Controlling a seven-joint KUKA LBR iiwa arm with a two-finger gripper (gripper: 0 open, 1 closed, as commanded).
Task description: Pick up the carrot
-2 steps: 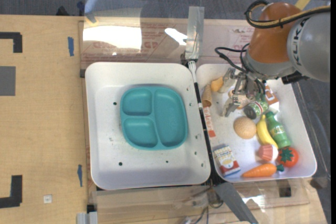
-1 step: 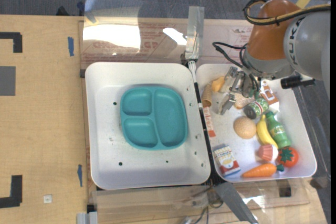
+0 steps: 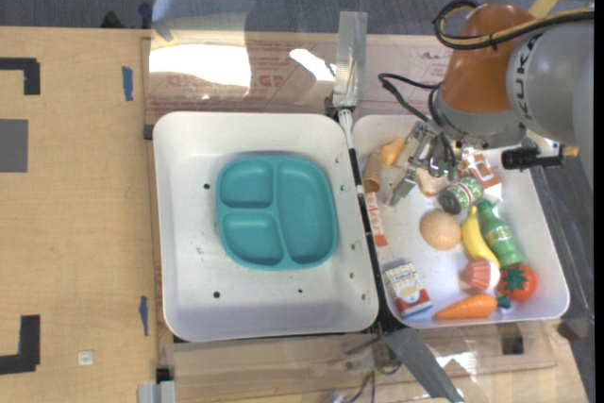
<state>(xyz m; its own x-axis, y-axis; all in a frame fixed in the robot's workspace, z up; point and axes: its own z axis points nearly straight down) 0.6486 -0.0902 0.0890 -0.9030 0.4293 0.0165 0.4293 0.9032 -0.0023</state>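
Gripper [image 3: 413,173] hangs over upper left part of right bin [image 3: 552,297], fingers apart by a moderate gap, nothing visible between them. Fingertips [image 3: 400,192] point down-left, just above bin floor; cannot tell if touching. Arm [image 3: 528,80] comes in from right, orange band above wrist.

Landmark = right bin. Carrot [image 3: 465,306] lies along its near edge, orange, roughly flat, tip pointing left, well apart from gripper. Tomato-like red item [image 3: 519,282] just right of carrot, pink cup-shaped piece [image 3: 479,274] just above it. Banana [image 3: 475,236] and green bottle [image 3: 500,234] in bin middle, side by side, slanted. Tan round item [image 3: 440,229] left of banana, near gripper. Small carton [image 3: 406,283] with red print at bin's lower left. Brownish piece [image 3: 372,171] at upper left by bin wall.

Left bin [image 3: 179,231] beside right bin holds teal divided plate [image 3: 278,210], three compartments. Tan worktop [image 3: 75,203] further left
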